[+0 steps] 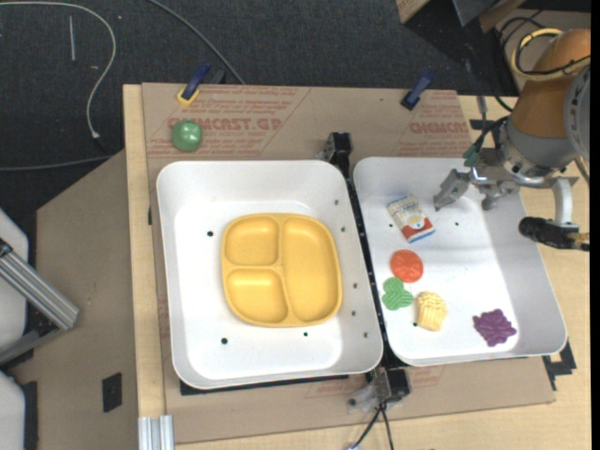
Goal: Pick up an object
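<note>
The right bin (525,270) holds a small white and red carton (411,218), a red-orange round piece (406,265), a green piece (397,295), a pale yellow corn-like piece (430,310) and a purple grape bunch (494,325). My gripper (472,190) hangs over the bin's far part, to the right of the carton. Its two fingers are spread apart with nothing between them. The grey arm with its orange band (553,82) comes in from the upper right.
The left bin (187,251) carries a yellow divided plate (280,269). A green ball (187,136) lies on the cardboard beyond the left bin. Blue clamps (195,84) grip the far edge. A black clip (337,146) sits between the bins.
</note>
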Action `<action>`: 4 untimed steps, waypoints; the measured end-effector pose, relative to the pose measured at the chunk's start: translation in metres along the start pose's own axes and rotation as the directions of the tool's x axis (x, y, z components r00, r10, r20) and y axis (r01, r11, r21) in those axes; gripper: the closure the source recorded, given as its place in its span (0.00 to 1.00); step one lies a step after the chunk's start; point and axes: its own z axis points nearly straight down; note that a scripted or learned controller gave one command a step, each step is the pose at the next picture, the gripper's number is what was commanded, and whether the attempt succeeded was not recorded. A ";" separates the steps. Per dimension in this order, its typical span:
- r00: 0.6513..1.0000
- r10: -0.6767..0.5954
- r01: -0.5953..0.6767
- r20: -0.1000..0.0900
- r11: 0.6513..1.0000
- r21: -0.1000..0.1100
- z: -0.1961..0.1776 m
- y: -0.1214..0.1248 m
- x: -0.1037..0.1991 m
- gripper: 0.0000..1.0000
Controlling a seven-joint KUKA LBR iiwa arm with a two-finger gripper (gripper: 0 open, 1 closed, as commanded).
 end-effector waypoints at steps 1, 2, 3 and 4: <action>1.000 0.002 -0.002 0.004 1.000 -0.013 0.046 0.003 -0.001 0.00; 1.000 0.000 0.000 0.003 1.000 -0.010 0.036 0.002 0.000 1.00; 1.000 0.002 -0.002 0.004 1.000 -0.013 -0.009 0.004 -0.005 1.00; 1.000 0.001 -0.001 0.005 1.000 -0.016 -0.074 0.008 -0.010 1.00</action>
